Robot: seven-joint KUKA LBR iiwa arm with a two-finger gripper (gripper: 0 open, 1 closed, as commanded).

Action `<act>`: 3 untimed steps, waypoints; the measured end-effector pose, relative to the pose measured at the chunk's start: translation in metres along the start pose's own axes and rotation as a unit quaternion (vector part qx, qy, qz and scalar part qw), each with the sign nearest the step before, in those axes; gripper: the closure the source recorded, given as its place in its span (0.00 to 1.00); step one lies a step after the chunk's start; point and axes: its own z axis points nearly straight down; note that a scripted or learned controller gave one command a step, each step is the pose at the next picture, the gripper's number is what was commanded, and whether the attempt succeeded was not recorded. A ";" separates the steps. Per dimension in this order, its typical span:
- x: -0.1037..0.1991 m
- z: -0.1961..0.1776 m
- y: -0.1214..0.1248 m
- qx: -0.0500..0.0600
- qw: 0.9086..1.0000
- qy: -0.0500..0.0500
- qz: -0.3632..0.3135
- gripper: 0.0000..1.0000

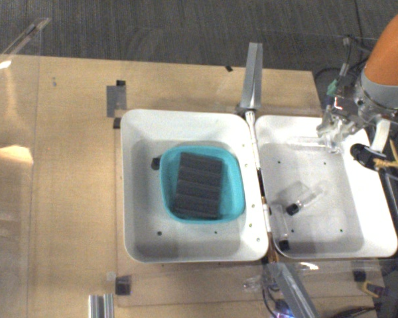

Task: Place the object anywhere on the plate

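Observation:
A turquoise plate (233, 181) lies in the middle of the left bin (136, 177). On it rests a dark grey ridged block (198, 185), lying flat and covering most of the plate. My gripper (333, 135) hangs over the far right corner of the right bin (368, 234), well away from the plate and the block. I see nothing held at its tip. The orange band of the arm (391, 52) is above it at the view's right edge.
A small clear bottle-like item with a black cap (301, 198) lies in the right bin near its left side. A metal post (252, 75) stands behind the seam between the bins. Cables (378, 161) run along the right bin's right rim.

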 end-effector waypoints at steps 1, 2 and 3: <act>0.046 0.036 -0.073 0.003 0.999 0.001 -0.033 1.00; 0.087 0.016 -0.091 0.001 0.997 0.001 -0.080 1.00; 0.143 -0.001 -0.110 0.000 0.992 0.002 -0.130 1.00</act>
